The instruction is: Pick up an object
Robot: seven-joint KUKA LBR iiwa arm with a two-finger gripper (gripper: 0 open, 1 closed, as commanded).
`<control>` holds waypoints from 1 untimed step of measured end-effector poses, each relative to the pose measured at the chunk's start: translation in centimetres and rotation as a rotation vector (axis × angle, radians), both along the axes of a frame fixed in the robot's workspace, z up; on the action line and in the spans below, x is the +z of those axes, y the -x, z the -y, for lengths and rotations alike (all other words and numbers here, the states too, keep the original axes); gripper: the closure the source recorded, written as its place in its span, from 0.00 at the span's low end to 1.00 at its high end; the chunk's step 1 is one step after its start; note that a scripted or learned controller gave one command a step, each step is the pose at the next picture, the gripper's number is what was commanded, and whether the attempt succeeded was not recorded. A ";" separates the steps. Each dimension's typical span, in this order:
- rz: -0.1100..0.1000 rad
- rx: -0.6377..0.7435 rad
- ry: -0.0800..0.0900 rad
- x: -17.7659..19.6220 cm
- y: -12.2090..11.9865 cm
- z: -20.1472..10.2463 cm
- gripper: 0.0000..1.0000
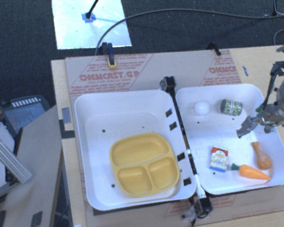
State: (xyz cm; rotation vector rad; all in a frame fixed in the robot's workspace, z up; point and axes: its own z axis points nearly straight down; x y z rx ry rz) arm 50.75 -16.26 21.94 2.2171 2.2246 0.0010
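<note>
Camera view: I see my gripper (249, 126) over the right bin (277, 179), above the carrot (253, 173); grip state unclear.

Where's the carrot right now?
The carrot lies at the near edge of the right bin, its green end pointing toward the small carton and the chicken leg just behind it.

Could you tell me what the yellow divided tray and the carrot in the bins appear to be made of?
The yellow tray looks like moulded plastic with a smooth matt finish: one even colour, rounded rims, three pressed compartments. The carrot looks like a plastic toy: flat, even orange with a small green stub; whether it is hard or soft cannot be told.
</note>
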 end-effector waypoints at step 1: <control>-0.004 -0.003 -0.001 -5.9 0.7 0.4 0.00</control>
